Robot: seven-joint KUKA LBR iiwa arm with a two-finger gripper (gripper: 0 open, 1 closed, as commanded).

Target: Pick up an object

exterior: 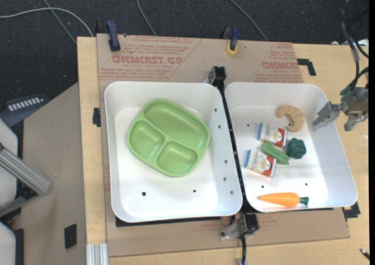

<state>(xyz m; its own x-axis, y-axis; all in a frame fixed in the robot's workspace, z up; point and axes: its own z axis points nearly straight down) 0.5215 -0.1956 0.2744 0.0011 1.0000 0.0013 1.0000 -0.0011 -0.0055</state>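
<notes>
The claw sits at the right rim of the right bin, its two grey fingers spread apart with nothing between them — open, above the bin's edge.

Nearest to it, just inside the bin, lies a tan croissant. Below and a little further in come a dark green toy, a green stick and two small cartons — one above the other, the stick lying across them. Further down, along the bin's lower edge, an orange carrot lies flat.

Across the divider, well away from the claw, the left bin holds a light green divided plate.

Both bins rest on a cardboard sheet clamped to a wooden bench. Beyond the bench is dark carpet with thin cables trailing over it.
</notes>
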